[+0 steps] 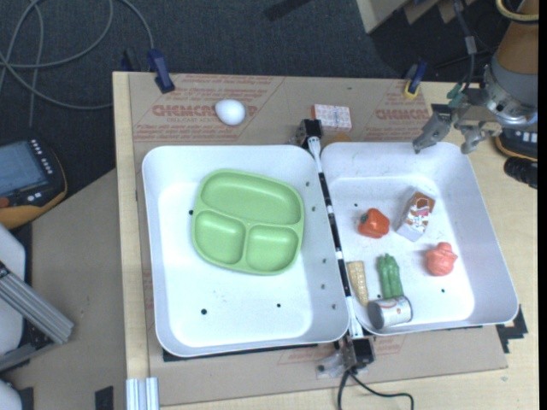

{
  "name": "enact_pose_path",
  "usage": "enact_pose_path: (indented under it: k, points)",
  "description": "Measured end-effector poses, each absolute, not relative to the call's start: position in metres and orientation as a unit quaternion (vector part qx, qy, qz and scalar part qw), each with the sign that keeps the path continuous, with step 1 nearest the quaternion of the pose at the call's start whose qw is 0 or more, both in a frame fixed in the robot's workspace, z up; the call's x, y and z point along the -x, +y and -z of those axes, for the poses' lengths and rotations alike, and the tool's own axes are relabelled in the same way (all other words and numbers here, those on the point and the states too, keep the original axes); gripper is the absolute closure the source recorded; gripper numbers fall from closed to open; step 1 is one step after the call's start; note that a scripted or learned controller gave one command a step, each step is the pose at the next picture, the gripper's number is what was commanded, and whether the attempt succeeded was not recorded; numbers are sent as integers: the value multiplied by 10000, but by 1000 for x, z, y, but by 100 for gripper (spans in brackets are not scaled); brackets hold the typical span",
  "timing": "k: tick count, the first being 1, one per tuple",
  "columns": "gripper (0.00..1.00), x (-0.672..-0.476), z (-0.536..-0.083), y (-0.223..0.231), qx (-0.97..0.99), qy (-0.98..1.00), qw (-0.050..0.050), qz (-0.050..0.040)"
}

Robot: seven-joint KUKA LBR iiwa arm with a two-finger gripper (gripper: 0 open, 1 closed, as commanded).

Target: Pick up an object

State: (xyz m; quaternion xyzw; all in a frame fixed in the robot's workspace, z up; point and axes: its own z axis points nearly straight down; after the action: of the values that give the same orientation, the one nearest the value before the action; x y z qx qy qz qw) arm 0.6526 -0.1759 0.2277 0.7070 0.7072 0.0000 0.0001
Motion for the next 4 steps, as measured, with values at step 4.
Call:
enact_pose_path:
  k: [4]
  points:
    - [0, -574, -85, -99, -7073, 7069, -10, 2]
